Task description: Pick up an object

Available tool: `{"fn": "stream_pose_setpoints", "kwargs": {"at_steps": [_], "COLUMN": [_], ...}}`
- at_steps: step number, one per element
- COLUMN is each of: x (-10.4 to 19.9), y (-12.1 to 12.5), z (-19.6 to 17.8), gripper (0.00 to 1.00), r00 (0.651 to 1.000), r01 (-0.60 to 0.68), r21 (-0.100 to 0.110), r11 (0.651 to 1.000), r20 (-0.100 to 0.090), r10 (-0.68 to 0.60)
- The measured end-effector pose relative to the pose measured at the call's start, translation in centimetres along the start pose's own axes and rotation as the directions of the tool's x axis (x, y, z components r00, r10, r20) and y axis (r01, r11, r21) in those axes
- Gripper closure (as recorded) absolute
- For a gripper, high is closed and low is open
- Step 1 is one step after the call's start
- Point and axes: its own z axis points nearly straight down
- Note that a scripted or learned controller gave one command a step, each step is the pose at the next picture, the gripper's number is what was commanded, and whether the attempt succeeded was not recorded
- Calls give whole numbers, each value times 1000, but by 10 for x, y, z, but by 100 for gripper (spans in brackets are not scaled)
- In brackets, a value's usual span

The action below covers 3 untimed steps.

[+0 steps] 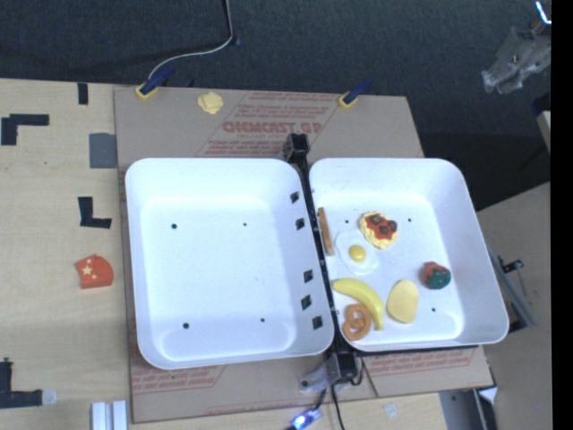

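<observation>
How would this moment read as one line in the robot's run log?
task: pick up an object | gripper: top right, away from bins | right bin: banana, fried egg, other toy foods | nothing held

Bins (215, 177): white plastic, smooth, slight sheen. Toy banana (363, 296): glossy plastic. Board (269, 128) under bins: matt brown cardboard. Floor (358, 25): dark carpet, rough.

A yellow banana (361, 296) lies curved in the right bin (466, 204), touching a pretzel (356, 322).

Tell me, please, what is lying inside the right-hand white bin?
The right bin holds a banana, pretzel, fried egg, pizza slice, yellow potato-like piece, brown stick and red-teal piece. Anything beneath them is covered.
</observation>
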Motion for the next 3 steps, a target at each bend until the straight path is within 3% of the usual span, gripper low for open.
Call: {"fn": "stream_pose_setpoints", "kwargs": {"at_steps": [1, 3], "x": [-16, -6], "y": [-28, -13], "z": [0, 0], "gripper": [100, 100], "r00": [1000, 1000], "r01": [-1, -1], "r21": [0, -1], "r11": [1000, 1000], "r20": [0, 1], "r10": [1, 1]}}
